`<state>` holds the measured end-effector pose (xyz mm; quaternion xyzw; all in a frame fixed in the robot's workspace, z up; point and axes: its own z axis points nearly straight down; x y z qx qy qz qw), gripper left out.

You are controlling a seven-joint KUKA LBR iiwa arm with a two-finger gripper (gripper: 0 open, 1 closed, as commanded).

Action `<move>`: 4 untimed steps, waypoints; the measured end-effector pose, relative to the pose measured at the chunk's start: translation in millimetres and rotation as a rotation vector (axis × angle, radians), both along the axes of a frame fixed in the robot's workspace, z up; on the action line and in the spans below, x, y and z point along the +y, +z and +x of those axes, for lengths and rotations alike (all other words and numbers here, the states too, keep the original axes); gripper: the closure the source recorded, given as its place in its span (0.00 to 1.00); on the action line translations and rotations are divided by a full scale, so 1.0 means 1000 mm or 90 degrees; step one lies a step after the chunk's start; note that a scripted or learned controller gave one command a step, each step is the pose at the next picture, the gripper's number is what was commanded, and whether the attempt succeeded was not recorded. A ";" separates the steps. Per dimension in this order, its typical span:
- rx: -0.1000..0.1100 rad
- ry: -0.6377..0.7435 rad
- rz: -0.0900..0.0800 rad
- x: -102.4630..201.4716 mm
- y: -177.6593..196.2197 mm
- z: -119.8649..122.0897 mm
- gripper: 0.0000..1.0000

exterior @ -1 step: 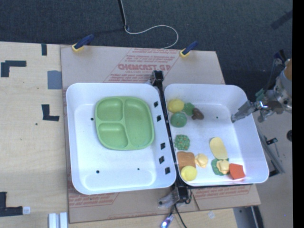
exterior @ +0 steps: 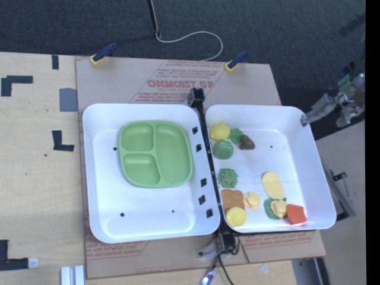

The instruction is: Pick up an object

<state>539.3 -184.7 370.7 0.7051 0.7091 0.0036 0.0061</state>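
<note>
The right bin (exterior: 297, 123) holds several small toy foods. A yellow ball (exterior: 219, 131), a green round piece (exterior: 223, 149) and a dark brown-and-green piece (exterior: 242, 140) lie near its far left corner. A green broccoli-like piece (exterior: 227, 177), an orange-brown slab (exterior: 232, 198) and a yellow lemon (exterior: 236, 217) lie along its left wall. A yellow oval (exterior: 273, 184) and an orange-red block (exterior: 295, 214) lie near the front right. My gripper (exterior: 328, 116) hangs open outside the bin's far right corner, holding nothing.
A green divided plate (exterior: 155, 154) lies in the left bin (exterior: 101, 218). Both bins rest on a cardboard sheet (exterior: 178, 82) held by two clamps at the back. A cable (exterior: 178, 37) loops over the dark floor beyond.
</note>
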 end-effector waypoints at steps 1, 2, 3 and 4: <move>0.008 -0.002 0.001 -0.001 0.002 -0.001 1.00; -0.002 0.001 0.000 0.044 0.137 0.017 1.00; 0.015 -0.004 0.004 0.066 0.040 -0.045 1.00; 0.019 0.001 0.005 0.143 -0.084 -0.056 1.00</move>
